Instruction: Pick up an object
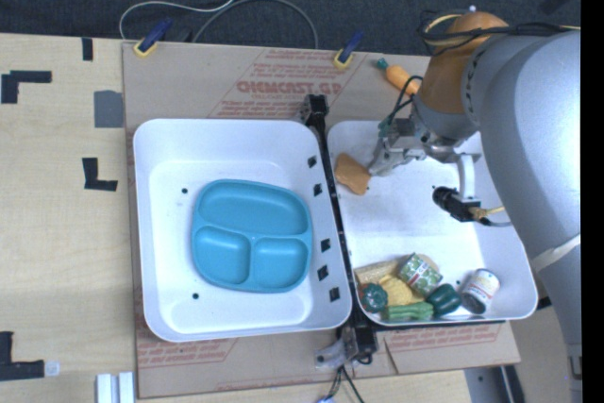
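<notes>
**Gripper poised by the tan piece in the right bin**

The arm reaches into the right bin (500, 245), its gripper (389, 156) low over the far-left part, just right of a tan, bread-like object (352, 174) lying by the divider. Whether the jaws are apart or together cannot be told (the wrist hides them), and nothing shows between them. This looks like the approach step, with no grasp yet made. The next move likely calls for shifting left over the tan piece, then descending and closing. Other candidates cluster at the near edge: a green item (443, 300), a small can (479, 289). The left bin (160, 203) holds a blue divided tray (251, 234).
</notes>
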Tool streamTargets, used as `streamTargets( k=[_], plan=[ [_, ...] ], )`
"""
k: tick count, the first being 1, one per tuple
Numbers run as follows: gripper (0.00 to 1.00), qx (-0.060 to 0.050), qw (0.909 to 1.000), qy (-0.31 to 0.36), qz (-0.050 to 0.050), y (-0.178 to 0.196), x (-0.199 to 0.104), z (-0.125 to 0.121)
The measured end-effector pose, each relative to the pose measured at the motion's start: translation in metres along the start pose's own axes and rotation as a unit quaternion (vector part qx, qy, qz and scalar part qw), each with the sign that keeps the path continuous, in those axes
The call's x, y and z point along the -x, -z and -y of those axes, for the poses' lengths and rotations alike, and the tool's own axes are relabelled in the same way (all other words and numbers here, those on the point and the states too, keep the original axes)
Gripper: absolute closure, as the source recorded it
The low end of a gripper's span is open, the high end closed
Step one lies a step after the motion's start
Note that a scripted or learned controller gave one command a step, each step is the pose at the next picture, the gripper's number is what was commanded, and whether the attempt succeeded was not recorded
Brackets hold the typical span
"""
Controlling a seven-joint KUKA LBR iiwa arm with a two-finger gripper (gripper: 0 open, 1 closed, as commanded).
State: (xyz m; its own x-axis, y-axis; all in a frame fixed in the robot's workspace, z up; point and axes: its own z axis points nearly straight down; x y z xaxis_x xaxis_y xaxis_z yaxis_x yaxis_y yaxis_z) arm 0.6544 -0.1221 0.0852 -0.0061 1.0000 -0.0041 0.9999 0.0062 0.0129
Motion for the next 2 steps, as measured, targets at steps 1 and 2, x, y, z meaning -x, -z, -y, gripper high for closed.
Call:
streamTargets(
  k=[1, 2],
  plan=[
    [1.00, -0.008, 1.0000, -0.002, -0.002, 0.005, -0.026, 0.031],
    [1.00, -0.003, 1.0000, -0.004, -0.001, 0.004, -0.007, 0.094]
  ],
)
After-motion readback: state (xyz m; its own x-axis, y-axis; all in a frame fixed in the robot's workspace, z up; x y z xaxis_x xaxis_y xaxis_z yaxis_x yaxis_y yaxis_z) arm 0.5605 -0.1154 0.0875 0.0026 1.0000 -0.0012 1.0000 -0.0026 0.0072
